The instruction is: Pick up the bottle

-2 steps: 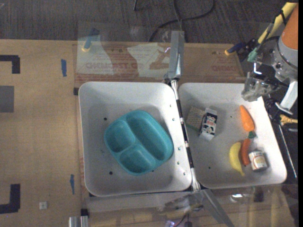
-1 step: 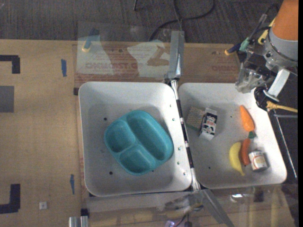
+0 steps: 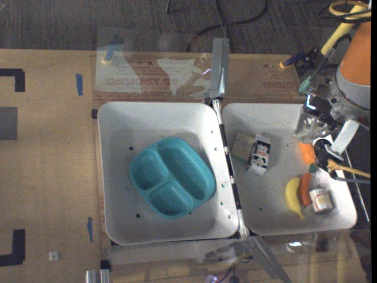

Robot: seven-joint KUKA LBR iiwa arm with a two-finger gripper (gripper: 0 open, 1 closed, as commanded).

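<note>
One squat white-capped bottle

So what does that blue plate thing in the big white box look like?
The teal tray looks like smooth plastic with rounded corners. Raised ridges split it into three compartments, two smaller ones and one longer one, and nothing lies in any of them. It rests flat, open side up, turned at a slant, near the middle of the left bin. It touches just the bin's floor and stands apart from the bin's walls.
</note>
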